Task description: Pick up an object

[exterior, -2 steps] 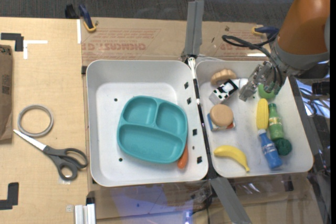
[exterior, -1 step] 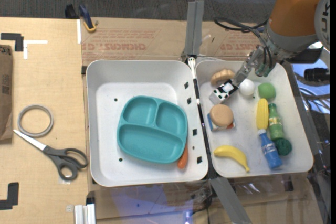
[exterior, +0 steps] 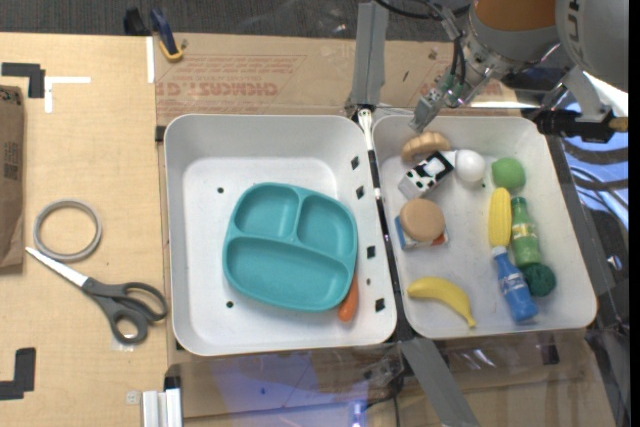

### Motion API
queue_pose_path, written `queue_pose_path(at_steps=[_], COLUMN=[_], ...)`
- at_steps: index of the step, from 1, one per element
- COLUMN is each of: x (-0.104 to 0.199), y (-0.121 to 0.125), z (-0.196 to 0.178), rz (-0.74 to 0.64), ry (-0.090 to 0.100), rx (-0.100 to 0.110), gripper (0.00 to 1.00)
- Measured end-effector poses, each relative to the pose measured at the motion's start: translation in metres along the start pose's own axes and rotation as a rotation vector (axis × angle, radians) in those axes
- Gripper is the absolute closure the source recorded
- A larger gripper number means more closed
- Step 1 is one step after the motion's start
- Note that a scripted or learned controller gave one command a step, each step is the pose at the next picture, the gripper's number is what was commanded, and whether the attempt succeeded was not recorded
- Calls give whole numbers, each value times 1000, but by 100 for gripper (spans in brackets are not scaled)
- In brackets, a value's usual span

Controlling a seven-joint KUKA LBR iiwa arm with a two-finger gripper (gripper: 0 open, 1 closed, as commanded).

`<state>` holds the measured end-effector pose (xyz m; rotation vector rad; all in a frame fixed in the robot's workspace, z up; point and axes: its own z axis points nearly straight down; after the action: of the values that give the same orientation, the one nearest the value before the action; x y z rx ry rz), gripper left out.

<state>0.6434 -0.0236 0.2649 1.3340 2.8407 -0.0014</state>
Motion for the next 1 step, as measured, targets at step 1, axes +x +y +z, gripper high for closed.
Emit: queue_pose_path(at_steps=[1], x=[-2], y=[-49], z=[64], rz=[-413], ry=[2], rx=[0], gripper=[100])
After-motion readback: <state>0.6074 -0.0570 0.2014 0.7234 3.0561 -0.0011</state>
